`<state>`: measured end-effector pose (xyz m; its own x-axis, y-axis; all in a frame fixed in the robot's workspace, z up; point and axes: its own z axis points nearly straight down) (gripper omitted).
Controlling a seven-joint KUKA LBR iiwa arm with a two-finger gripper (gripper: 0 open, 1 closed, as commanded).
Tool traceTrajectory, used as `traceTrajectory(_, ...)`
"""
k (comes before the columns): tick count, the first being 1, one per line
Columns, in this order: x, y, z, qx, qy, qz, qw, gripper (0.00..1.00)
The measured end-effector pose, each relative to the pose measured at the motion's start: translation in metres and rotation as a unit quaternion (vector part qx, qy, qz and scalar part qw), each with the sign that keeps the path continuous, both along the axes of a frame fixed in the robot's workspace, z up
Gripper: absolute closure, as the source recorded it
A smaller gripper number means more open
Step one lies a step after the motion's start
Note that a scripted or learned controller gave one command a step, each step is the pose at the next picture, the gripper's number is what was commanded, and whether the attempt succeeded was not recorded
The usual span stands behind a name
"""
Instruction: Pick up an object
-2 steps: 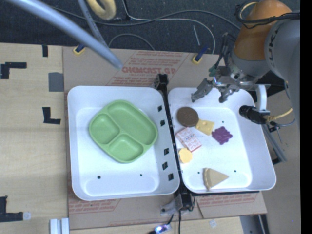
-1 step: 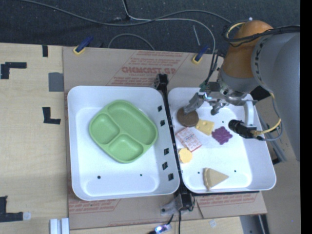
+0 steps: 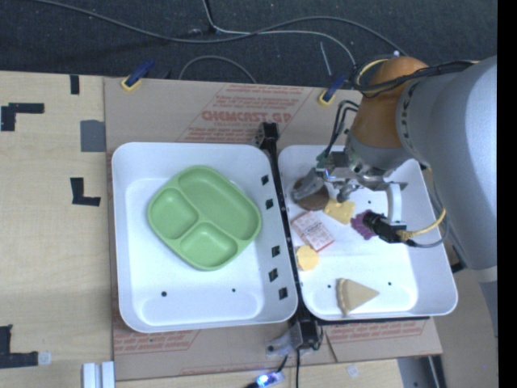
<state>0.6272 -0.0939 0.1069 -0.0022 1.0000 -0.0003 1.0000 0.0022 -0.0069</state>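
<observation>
Nearest the camera, at the bottom of the right bin (image 3: 436, 293), lies a tan wedge (image 3: 355, 294), flat and triangular like a slice of bread or pie. At about ten o'clock from it sits a small round yellow piece (image 3: 307, 258), smooth and waxy-looking. Just above that, at twelve o'clock, is a flat pink-and-white packet (image 3: 313, 231) with printed markings, tilted.

Farther in, a pale yellow chunk (image 3: 340, 211) rests just beside a dark purple item (image 3: 363, 225) at its four o'clock. A brownish-grey rounded object (image 3: 308, 188) lies at ten o'clock from the yellow chunk, near the divider between the bins.

The gripper (image 3: 343, 176) hangs over this cluster, just beside the brownish-grey object and the yellow chunk. Whether its hand is released or clenched cannot be told from this slant, and nothing is plainly seen held.

The left bin (image 3: 133, 217) holds one light green plastic plate (image 3: 204, 216), rounded-square, with three moulded compartments, matte and smooth.

Both bins are shallow glossy white plastic with rounded corners; there are two, side by side, joined by a black strip. They rest on a brown cardboard sheet (image 3: 234, 111) with red printing, laid on a pale wood bench (image 3: 48, 241). Beyond, at twelve o'clock, dark carpet (image 3: 97, 14) carries loose cables.
</observation>
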Motion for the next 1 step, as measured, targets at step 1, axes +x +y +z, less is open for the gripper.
traceTrajectory(1, 0.0026, 0.0018, -0.0199, -0.0001, -0.007, 0.001, 1.0, 0.0)
